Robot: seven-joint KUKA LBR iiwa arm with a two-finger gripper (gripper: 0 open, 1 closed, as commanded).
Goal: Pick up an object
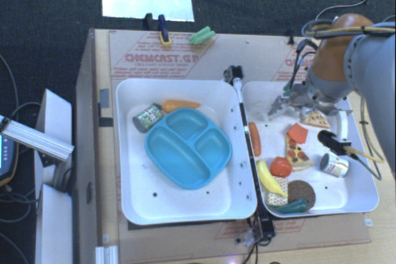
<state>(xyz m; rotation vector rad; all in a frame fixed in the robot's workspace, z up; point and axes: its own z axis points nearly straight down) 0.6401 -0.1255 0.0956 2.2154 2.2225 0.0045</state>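
No object picked yet: nothing sits between the fingers, everything lies on bin floors. Nearest candidates are in the right bin: pale wedge just beside the gripper, red block below it, orange stick along the left wall. Further toward the front: pizza slice, tomato, banana, brown disc, green pod, small can to the right. Gripper is low over a bare patch in the bin's back-left part, touching no object as far as I can see; fingers look spread and empty. Left bin holds a blue tray, tin, carrot, all well apart from the arm. My read: approach stage only. Closing on something and the lift are both left
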